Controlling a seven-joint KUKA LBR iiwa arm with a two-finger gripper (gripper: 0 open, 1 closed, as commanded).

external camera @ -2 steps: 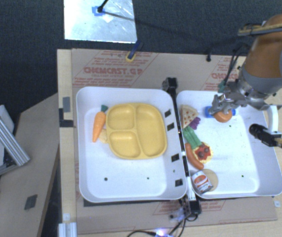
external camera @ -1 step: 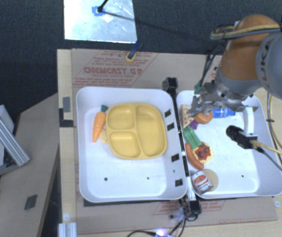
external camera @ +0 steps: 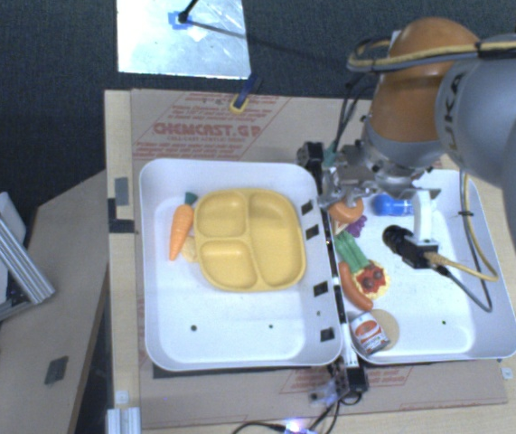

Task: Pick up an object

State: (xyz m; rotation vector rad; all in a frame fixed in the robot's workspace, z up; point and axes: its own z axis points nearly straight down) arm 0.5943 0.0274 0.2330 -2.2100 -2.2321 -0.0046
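Observation:
My gripper [external camera: 342, 197] hangs low at the left edge of the right bin [external camera: 474, 333], just above an orange toy piece [external camera: 347, 212]; the wrist hides its tips. Below it along that bin's left wall lie a purple piece [external camera: 356, 227], a green vegetable [external camera: 351, 250], a pizza slice toy [external camera: 370, 279], a hot dog [external camera: 354, 289] and a small can [external camera: 371, 332]. A blue object [external camera: 390, 206] and a white bottle [external camera: 423, 217] lie under the arm. In the left bin [external camera: 230, 346] sit a yellow divided plate [external camera: 244, 239] and a carrot [external camera: 180, 230].
A black camera with a yellow cable [external camera: 411, 247] sits in the middle of the right bin. The arm's big grey and orange body [external camera: 438, 89] covers that bin's far side. Both bins rest on a cardboard sheet [external camera: 208, 129]. A metal frame [external camera: 4, 251] stands at left.

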